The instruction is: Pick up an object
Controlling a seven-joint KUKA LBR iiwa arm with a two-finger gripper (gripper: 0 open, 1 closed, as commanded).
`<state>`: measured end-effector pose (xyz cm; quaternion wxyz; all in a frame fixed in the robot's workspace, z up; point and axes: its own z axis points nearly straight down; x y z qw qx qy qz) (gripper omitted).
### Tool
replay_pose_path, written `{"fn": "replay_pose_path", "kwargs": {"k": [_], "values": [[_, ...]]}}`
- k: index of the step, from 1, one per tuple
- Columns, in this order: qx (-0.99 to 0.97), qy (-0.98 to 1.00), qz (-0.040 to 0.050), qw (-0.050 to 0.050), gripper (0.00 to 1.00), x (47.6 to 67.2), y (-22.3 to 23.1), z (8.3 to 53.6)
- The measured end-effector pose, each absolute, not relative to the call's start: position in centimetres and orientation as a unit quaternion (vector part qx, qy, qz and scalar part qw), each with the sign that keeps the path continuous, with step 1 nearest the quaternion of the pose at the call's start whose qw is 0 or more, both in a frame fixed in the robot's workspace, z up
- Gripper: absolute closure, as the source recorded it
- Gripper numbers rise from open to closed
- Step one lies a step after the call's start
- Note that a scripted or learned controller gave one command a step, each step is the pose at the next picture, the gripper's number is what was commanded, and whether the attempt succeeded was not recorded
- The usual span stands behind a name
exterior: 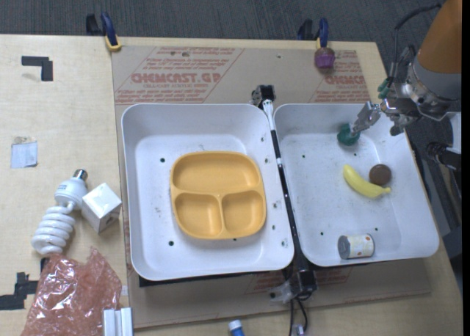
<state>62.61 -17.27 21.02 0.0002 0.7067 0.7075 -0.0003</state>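
Gripper at the right bin's far edge, tip touching a teal object; finger state cannot be told.
Left bin holds a yellow tray. In the right bin: can near front, banana and brown ball touching, below the gripper.

Arm cropped at right edge.

Both white bins look like smooth, matt plastic, as does the yellow tray, on a pale wooden bench.
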Motion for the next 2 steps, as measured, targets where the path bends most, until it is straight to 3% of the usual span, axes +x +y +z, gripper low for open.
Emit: {"fn": "replay_pose_path", "kwargs": {"k": [1, 2], "values": [[0.707, 0.707, -0.0002, 0.000, 0.00, 60.2, -16.0, 9.2], [0.708, 0.706, 0.0001, 0.001, 1.00, 60.2, -16.1, 10.3]]}}
